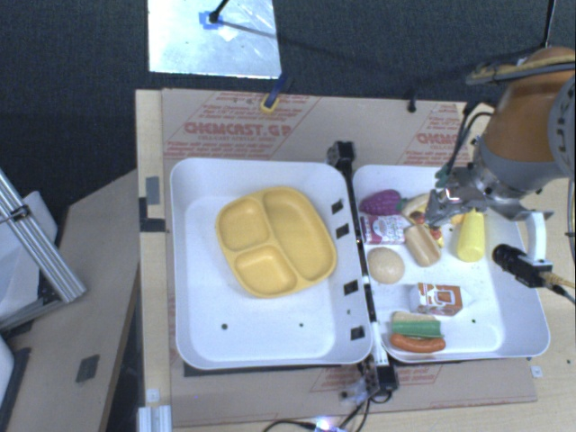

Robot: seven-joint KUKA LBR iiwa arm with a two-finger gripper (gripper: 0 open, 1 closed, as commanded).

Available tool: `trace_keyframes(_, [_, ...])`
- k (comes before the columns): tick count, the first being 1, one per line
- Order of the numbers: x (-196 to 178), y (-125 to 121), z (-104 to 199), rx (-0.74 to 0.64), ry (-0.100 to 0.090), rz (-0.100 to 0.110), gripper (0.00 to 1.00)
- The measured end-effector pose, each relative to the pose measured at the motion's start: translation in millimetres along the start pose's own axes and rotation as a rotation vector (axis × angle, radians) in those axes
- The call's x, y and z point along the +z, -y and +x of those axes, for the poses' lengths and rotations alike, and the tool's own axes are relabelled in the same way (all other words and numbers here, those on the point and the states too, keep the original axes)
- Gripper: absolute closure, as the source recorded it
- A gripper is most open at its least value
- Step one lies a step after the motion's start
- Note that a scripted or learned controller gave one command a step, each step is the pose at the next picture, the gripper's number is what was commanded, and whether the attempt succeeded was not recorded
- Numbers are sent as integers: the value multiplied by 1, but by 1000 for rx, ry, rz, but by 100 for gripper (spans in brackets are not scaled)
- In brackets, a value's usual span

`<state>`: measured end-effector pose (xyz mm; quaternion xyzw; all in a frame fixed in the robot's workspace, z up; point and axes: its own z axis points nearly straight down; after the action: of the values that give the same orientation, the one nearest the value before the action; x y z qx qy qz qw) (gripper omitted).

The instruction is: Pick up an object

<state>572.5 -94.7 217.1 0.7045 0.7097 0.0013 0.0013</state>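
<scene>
Over in the right-hand shallow white plastic bin (522, 327), my gripper (439, 207) is sitting low at the back of the toy food pile, right above the tan hot dog in a bun (421, 244). Honestly I can't tell from this angle whether the jaws are apart or together, and nothing visibly sits between them, so I'm not calling it a grab.

Nearest candidates: that hot dog, the purple eggplant-shaped toy (382, 202) just to its left, and the yellow plastic mustard bottle (470, 235) just beside it on the other side. They're packed tight, touching or nearly so, which is the annoying part.

If I were steering, I'd come straight down on the hot dog and close across its narrow width, not lengthwise. The round beige ball (386, 265) would probably roll away. The small red and white carton (439, 299) and the sandwich with red and green layers (417, 329) sit well apart near the front, easier targets.

The left-hand white bin (202, 331) has the yellow three-compartment plastic tray (274, 240).
</scene>
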Motion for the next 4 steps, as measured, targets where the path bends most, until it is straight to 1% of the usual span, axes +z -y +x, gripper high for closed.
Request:
trace_keyframes(1, [-5,-43,26,-1,0,-2,100])
trace_keyframes(2, [-13,-42,30,1,0,1,100])
trace_keyframes(4, [-8,-41,35,2,1,2,100])
